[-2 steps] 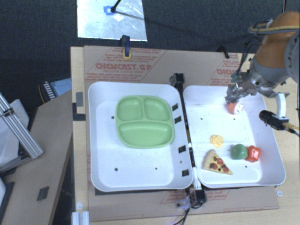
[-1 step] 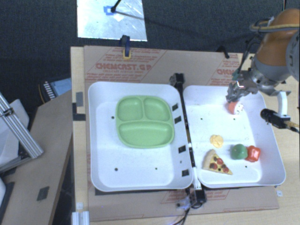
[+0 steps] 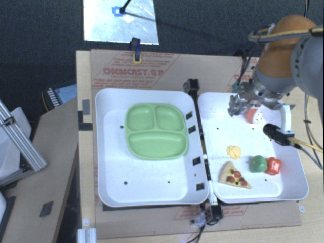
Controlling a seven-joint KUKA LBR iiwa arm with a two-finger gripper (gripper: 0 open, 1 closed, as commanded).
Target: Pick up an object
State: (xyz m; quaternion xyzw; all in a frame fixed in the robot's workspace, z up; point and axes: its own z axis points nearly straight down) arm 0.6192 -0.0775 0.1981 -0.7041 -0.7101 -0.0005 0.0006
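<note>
White bins: two shallow trays side by side on the bench, the left bin (image 3: 109, 186) and the right bin (image 3: 288, 191) meeting at a black hinge line.
Bench surface: a tan cardboard sheet (image 3: 167, 67) lies under both bins; beyond it, dark blue carpet-like flooring.
Room: a shiny silver panel (image 3: 120, 14) sits at 12 o'clock from the left bin; an aluminium rail (image 3: 17, 140) leans in at 9 o'clock.
Writing: red print on the cardboard reads roughly "CHEMCAST GP", upside-down letters repeated faintly near the edges; I can't make out the rest.
Left bin contents: a green divided plate (image 3: 156, 131) at its centre.
Right bin contents: a pizza slice (image 3: 234, 176) at 6 o'clock, a small yellow piece (image 3: 233, 151) just above it, a green ball (image 3: 258, 163) touching a red piece (image 3: 273, 166) at 4 o'clock.
Task object: an orange-and-white toy (image 3: 253, 116) at 12 o'clock in the right bin.
Arm pose: grey arm with its orange band reaches in from 3 o'clock, wrist bent downward.
Gripper (image 3: 236, 107): low over the bin, just beside the orange-and-white toy at its 9 o'clock; whether it is spread or closed I cannot tell.
</note>
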